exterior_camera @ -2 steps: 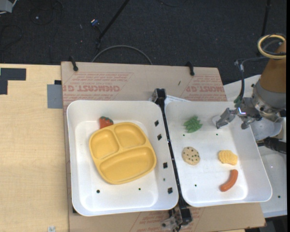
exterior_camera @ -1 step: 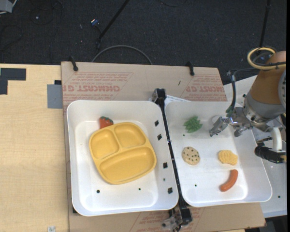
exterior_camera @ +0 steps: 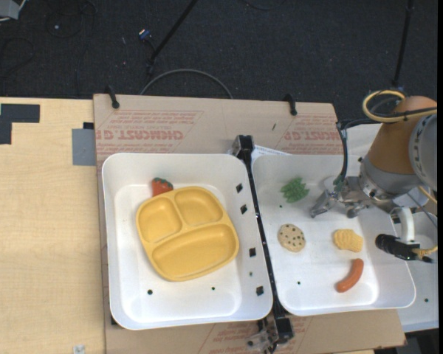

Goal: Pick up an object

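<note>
In the right bin (exterior_camera: 387, 295) lie a green leafy toy (exterior_camera: 294, 190), a round chocolate-chip cookie (exterior_camera: 291, 237), a ridged yellow snack (exterior_camera: 348, 240) and an orange-red sausage (exterior_camera: 349, 276). My gripper (exterior_camera: 338, 206) hangs over the back right of this bin, right of the green toy and just behind the yellow snack. Its metal fingers (exterior_camera: 319, 207) are spread open with nothing between them.
The left bin (exterior_camera: 125, 286) holds a yellow divided plate (exterior_camera: 186, 231) with a small red strawberry-like piece (exterior_camera: 161, 186) at its back left edge. A black divider (exterior_camera: 252, 220) runs between the bins. Cardboard (exterior_camera: 192, 124) lies under both bins.
</note>
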You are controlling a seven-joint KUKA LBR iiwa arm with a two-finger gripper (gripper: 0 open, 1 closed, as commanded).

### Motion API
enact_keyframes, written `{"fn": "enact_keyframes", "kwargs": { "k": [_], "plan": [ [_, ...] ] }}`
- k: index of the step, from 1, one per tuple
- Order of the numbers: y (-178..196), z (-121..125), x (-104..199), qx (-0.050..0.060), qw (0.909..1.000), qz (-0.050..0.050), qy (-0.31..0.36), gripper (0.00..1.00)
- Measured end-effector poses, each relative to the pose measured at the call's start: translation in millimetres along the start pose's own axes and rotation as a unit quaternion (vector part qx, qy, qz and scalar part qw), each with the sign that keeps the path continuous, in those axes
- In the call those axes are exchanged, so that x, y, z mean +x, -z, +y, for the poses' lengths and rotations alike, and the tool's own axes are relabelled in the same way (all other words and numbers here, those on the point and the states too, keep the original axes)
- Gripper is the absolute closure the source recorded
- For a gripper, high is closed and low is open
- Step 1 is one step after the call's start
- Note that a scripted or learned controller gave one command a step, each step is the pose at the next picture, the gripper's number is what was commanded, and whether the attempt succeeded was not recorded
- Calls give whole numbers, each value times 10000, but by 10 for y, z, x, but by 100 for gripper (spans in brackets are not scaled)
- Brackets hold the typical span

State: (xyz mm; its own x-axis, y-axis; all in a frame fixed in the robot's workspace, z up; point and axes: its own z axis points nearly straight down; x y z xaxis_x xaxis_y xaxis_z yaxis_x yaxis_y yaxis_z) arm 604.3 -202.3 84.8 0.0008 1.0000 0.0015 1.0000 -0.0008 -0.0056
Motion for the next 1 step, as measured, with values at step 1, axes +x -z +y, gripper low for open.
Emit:
{"fn": "enact_keyframes", "kwargs": {
  "k": [1],
  "plan": [
    [130, 8, -4, -12, 10000, -3, 0, 100]
  ]
}}
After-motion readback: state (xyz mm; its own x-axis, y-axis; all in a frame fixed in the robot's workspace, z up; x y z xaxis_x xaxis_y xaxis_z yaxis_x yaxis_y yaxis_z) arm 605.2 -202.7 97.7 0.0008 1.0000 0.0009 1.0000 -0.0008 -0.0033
